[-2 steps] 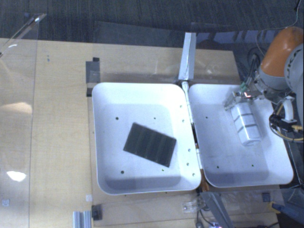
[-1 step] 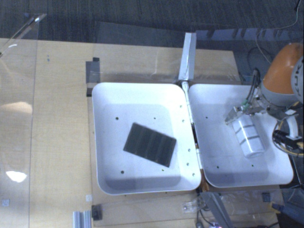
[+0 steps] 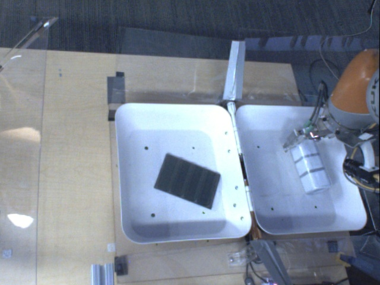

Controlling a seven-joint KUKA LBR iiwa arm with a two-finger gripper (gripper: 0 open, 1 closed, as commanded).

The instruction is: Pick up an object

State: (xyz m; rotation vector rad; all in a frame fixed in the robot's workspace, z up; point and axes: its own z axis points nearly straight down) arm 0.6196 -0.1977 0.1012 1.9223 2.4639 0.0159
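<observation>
The pad (image 3: 187,181), a dark ribbed rectangle, lies flat and tilted in the middle of the left bin (image 3: 133,123), and it is the one loose object I can see. From my station it sits well apart from the hand, a whole bin away, with the rims of both bins between them.

Going by size: the table (image 3: 65,159) is pale wood and carries both white bins side by side. The right bin (image 3: 261,126) touches the left along their shared edge. The arm (image 3: 356,91), grey with its orange band, reaches in over the right bin's far right side. Below it the hand (image 3: 310,166) shows as a pale cylinder slanting down over the right bin's floor. I cannot tell how far its grip is open, and I see nothing held in it.
</observation>
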